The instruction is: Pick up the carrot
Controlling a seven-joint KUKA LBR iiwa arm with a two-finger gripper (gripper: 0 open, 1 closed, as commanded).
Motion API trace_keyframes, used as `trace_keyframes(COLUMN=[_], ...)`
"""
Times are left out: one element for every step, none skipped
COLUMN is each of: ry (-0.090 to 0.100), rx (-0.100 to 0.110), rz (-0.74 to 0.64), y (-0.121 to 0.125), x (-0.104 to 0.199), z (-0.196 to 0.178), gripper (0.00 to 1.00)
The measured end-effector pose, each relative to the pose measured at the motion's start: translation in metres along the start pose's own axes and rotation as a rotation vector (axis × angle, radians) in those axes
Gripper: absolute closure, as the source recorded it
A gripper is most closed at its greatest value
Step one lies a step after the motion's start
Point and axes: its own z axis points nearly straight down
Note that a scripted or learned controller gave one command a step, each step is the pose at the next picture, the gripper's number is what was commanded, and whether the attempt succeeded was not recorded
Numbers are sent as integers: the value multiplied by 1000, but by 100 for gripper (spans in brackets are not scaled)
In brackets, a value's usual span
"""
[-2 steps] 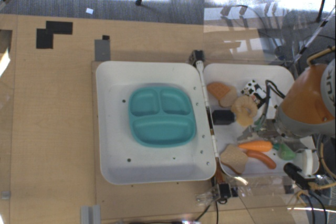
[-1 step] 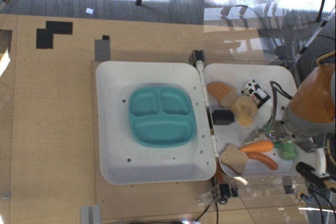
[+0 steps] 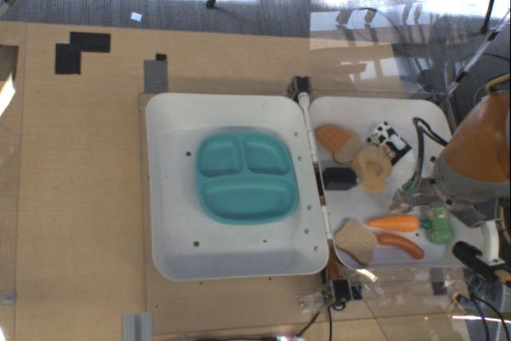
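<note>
The carrot (image 3: pixel 394 224), orange with a green leafy end (image 3: pixel 437 224), lies flat in the front part of the right bin (image 3: pixel 423 106). My gripper (image 3: pixel 412 194) hangs just above and slightly behind it, at the end of the grey arm with the orange band (image 3: pixel 481 146) that comes in from the right. Nothing shows between the gripper and the carrot, which rests on the bin floor.
The right bin also holds a red-brown sausage (image 3: pixel 402 245) in front of the carrot, a bread slice (image 3: pixel 356 241), a bagel (image 3: pixel 373 168), a black block (image 3: pixel 338 178), a bread roll (image 3: pixel 338 142) and a black-and-white item (image 3: pixel 389 140). A teal divided plate (image 3: pixel 246 176) sits in the left bin (image 3: pixel 160 196).
</note>
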Motion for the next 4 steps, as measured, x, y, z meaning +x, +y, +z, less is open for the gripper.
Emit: trace_keyframes(ry=[0, -5, -4, -3], rx=[1, 7, 0, 1], rz=[0, -218, -221, -220], y=[0, -4, 1, 0], x=[0, 5, 6, 6], z=[0, 12, 0, 0], gripper=[0, 0, 100, 0])
